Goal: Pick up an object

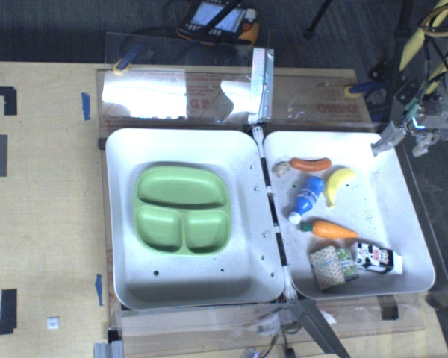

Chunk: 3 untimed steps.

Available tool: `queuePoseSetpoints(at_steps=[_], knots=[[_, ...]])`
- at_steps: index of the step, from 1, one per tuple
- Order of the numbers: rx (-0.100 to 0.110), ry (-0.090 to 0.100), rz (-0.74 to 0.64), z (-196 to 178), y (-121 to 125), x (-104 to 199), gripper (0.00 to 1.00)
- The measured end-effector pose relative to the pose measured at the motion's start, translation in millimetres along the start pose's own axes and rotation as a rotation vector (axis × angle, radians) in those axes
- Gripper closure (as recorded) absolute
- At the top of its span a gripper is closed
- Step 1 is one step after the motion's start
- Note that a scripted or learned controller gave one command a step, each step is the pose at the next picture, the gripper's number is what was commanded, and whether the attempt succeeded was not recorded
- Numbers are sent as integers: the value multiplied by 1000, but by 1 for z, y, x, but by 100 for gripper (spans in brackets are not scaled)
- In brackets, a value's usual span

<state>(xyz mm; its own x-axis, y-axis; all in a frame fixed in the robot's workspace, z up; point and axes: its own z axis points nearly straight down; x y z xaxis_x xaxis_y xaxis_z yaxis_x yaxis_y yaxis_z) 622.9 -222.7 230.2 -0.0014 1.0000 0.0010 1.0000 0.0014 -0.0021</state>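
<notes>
The hand [392, 136] hangs at the right bin's [403, 200] far right corner; whether it is open or closed I cannot tell; within that bin a carrot [334, 230] lies crosswise, green end leftward, sausage [310, 164], banana [338, 184] and blue bottle [306, 199] beyond it, a carton [375, 257] just nearer.

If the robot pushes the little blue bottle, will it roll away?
Probably. The blue bottle lies on its side in the right bin, and its round body likely rolls sideways. It looks small, so probably light. The banana and carrot lie close by and might stop it.
</notes>
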Motion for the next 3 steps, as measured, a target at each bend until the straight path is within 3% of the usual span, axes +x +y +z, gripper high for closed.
queuePoseSetpoints(at_steps=[1,2,3], knots=[[-4,-2,-94,116,15,20,0],[-7,-4,-378,99,34,36,0],[-4,-1,-418,146,0,49,0]])
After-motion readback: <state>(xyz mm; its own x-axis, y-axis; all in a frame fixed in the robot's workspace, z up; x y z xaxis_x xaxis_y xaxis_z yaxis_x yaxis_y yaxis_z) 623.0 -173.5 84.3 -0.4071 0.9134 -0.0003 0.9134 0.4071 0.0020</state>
